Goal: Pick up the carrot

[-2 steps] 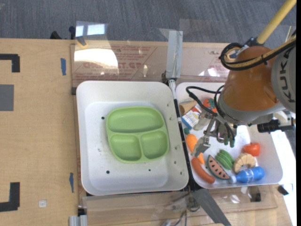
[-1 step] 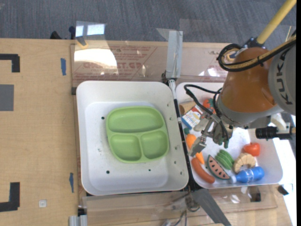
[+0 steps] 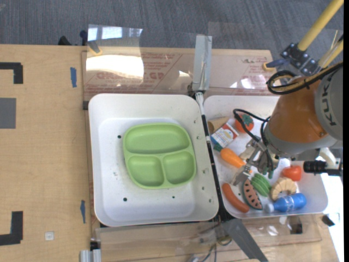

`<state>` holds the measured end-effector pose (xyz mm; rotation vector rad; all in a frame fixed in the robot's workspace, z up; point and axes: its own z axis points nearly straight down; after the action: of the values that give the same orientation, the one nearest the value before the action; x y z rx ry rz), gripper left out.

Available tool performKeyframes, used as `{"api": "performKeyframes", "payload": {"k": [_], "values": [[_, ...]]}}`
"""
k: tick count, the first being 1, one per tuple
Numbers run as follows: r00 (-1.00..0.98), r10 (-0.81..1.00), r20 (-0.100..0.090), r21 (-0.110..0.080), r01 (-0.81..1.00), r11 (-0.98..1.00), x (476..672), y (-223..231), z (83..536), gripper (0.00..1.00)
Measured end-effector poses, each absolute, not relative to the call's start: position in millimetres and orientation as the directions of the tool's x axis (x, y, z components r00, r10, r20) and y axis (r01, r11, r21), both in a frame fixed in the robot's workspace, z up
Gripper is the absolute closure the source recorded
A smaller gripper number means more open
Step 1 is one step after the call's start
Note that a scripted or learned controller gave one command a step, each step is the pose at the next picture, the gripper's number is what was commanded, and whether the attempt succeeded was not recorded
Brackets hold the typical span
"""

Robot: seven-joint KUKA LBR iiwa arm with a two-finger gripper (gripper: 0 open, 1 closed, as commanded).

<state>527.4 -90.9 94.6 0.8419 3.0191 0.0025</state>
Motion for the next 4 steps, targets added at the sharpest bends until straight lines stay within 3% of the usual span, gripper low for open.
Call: {"api": "performKeyframes", "payload": {"k": [1,2,3,4], "values": [[-0.856,0.517,-0.010,0.004,0.517,0.856,528.1,-91.4,104.0,1.00],[-0.856,0.517,-0.008,0.003,0.517,0.856,527.8,-90.9,103.3,0.00],[-0.547,0.837,-0.006,0.010,0.837,0.547,543.2,-91.1,90.3,0.00],[-0.549,0.836,-0.017,0.018,0.836,0.549,546.9,-91.8,103.3,1.00]]}}
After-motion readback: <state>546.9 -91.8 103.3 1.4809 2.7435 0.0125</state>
